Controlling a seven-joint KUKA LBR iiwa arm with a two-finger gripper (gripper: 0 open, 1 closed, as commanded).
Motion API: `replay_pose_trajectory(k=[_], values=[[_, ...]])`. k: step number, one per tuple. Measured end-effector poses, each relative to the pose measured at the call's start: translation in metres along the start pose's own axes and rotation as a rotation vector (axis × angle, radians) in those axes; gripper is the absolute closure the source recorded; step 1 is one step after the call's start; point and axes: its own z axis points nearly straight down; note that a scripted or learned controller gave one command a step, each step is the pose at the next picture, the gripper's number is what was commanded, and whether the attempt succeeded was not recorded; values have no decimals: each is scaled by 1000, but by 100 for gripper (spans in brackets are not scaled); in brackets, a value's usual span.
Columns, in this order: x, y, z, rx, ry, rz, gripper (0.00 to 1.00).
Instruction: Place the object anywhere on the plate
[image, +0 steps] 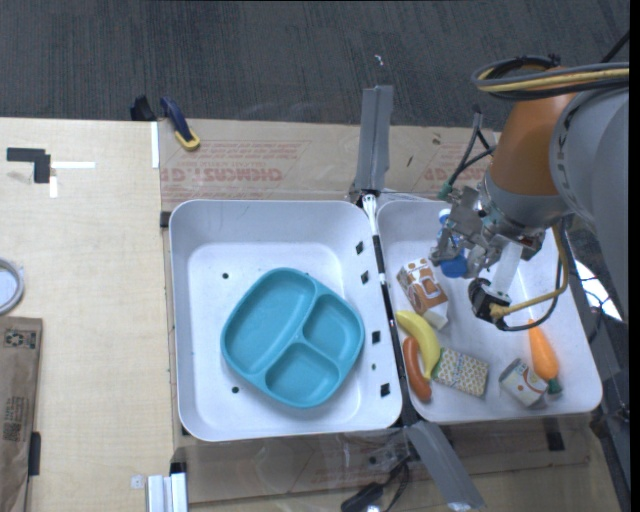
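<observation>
The hand (462, 250), its grip impossible to tell, hung over a blue object (452, 266) of unclear orientation, beside a carton (423, 288) and banana (424, 338), well apart from the plate (292, 337).

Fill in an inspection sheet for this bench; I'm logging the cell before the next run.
Surface: two shallow white bins, left bin, right bin, on a pale wooden bench.
Job's things: blue three-compartment plastic plate in the left bin, nothing on it.
Clutter: right bin holds a yellow banana, red sausage, orange carrot, small carton, patterned sponge.
Grippers: gripper low over the right bin.
Cables: yellow and black hoses on the arm.
Surroundings: dark floor.
</observation>
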Motion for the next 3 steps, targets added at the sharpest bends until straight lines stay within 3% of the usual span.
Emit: replay_pose_trajectory(k=[1, 2, 3], values=[[43, -87, 1, 4, -2, 233, 100], [72, -139, 1, 3, -2, 5, 100], [56, -147, 1, 2, -1, -279, 100]])
